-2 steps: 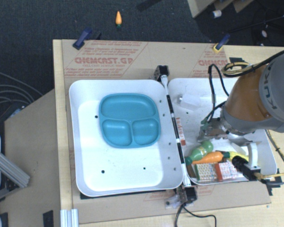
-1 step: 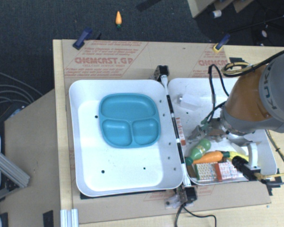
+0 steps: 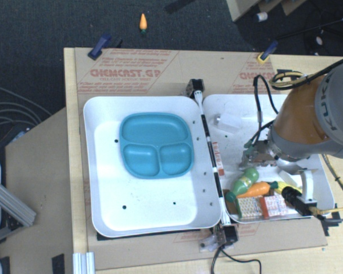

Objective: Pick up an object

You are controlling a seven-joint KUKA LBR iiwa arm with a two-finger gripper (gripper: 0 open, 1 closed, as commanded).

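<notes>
With the gripper [image 3: 252, 157] low over the toys at the frame's lower right, near the green toy [image 3: 245, 181], treat this as the approach step; its state cannot be told, so confirm a grasp before lifting.

Toy carrot [image 3: 253, 190] and green vegetable [image 3: 245, 181] side by side in the right bin's [image 3: 228, 110] near corner

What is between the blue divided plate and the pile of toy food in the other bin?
In the camera view, the two bins' touching rims and bare white floor separate the blue divided plate from the toy food.
</notes>
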